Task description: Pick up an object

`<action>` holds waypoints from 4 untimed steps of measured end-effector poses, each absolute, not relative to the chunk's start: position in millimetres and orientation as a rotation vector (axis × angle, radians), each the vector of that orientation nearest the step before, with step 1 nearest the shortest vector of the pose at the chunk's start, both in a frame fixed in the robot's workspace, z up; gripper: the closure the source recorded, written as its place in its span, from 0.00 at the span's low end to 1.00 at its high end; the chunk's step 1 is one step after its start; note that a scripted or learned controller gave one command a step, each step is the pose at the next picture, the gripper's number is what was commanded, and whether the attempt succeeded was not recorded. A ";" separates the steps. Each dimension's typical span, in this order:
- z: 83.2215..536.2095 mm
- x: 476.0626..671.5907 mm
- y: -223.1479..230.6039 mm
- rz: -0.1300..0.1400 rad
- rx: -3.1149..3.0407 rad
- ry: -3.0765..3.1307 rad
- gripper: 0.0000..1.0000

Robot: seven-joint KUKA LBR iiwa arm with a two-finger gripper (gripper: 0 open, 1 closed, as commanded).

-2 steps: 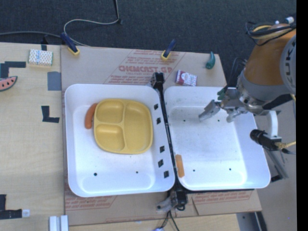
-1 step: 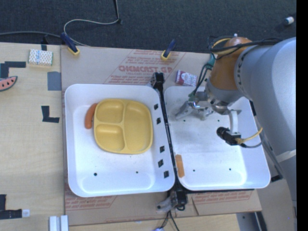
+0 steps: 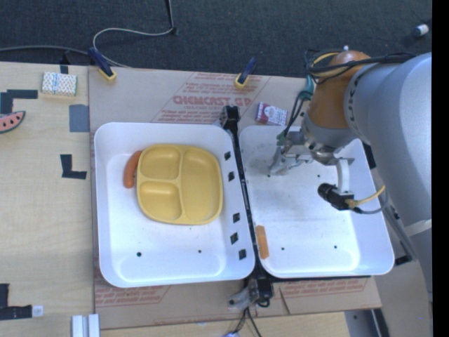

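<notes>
**Carrot stick waits at bin's edge as arm hovers elsewhere**

Carrot-like orange plastic stick [image 3: 262, 241] lies in the right shallow white bin [image 3: 316, 258], pressed close against the divider wall at that bin's near-left edge, its long axis running roughly parallel to the wall. The grey arm's two-finger gripper [image 3: 280, 163] hangs over the far part of the same bin, its slim metal fingers pointing down and leftward with nothing visible between them; whether they stand apart or together cannot be told at this angle.

The stick lies toward the camera and slightly left of the fingertips, well apart from them. Any approach would probably need the fingers to straddle the stick across its short side, and the adjoining wall leaves little room on one flank.

In the left white bin [image 3: 168, 258], a yellow divided plastic plate [image 3: 179, 184] rests with an orange sausage-shaped toy [image 3: 130, 170] touching its left rim. No object appears lifted; the pick looks not yet begun.
</notes>
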State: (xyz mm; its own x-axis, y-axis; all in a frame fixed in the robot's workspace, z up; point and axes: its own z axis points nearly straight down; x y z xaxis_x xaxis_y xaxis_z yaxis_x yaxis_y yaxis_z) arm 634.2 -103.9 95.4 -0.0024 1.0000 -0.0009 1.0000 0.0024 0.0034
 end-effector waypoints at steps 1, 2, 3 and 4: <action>104.4 633.9 -103.1 0.003 2.217 2.224 1.00; 104.3 633.9 -103.1 0.002 2.217 2.224 0.00; 113.5 633.7 -102.2 0.003 2.218 2.227 1.00; 113.4 633.7 -102.2 0.003 2.218 2.227 0.00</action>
